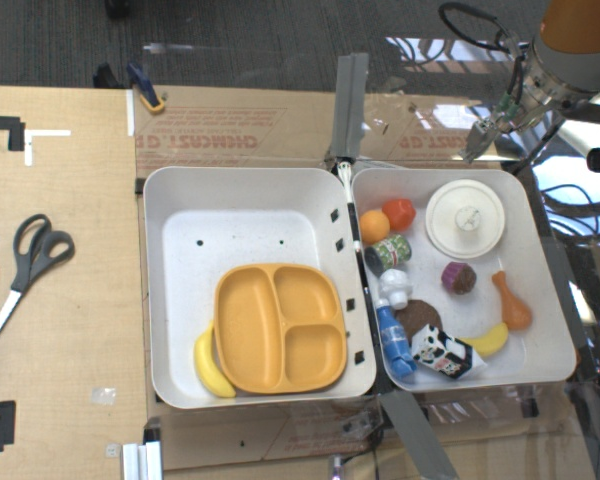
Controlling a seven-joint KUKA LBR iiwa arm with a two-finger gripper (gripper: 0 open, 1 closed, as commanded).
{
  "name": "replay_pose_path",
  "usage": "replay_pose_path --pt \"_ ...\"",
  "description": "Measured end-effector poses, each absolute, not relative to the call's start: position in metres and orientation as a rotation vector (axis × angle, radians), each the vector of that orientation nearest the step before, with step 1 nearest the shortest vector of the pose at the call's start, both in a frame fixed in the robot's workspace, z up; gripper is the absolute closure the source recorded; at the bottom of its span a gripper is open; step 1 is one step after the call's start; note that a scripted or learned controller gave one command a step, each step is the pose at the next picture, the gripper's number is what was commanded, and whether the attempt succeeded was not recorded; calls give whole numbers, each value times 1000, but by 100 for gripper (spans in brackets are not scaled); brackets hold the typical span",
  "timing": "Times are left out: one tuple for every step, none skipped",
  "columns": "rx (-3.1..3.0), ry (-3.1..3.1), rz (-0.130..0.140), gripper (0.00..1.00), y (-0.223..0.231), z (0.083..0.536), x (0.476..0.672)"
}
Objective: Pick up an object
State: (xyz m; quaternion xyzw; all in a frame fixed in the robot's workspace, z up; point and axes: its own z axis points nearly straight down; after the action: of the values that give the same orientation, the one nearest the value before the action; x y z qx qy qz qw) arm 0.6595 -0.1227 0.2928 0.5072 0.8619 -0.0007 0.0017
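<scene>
The gripper (488, 128) hangs at the top right of the view, just outside the upper rim of the right bin (540, 268), under the grey arm (570, 28) with its orange band. Nothing is between its fingers, but whether it is open or closed I cannot tell, because it is small and blurred there. The things it could pick all lie below it, toward six o'clock. Nearest is a round white lid (465, 219) with a small knob in the middle, smooth and glossy, near the bin's upper edge. At nine o'clock from the lid lie a red tomato (399, 212) and an orange ball (374, 225), touching one another. Under them is a small green can (391, 251) lying on its side, then a blue bottle with a white cap (391, 328) along the bin's left wall. At six o'clock from the lid is a dark purple round fruit (459, 277), matte, and at its three o'clock an orange drumstick-shaped toy (511, 302). A brown round piece (418, 317), a black-and-white cow-patterned packet (442, 353) and a yellow banana (488, 340) crowd the lower part. The left bin (230, 208) holds an orange plastic divided plate (279, 327) with three compartments, and a second banana (209, 365) partly under its left edge. Scissors (28, 258) with black handles lie on the wooden bench (60, 368), well apart, at nine o'clock.
</scene>
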Motion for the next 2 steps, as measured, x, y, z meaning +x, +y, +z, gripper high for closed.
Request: replay_pose_path --pt "1361 2829 -2 100 -97 241 659" --pt "1362 2827 0 100 -70 279 657"
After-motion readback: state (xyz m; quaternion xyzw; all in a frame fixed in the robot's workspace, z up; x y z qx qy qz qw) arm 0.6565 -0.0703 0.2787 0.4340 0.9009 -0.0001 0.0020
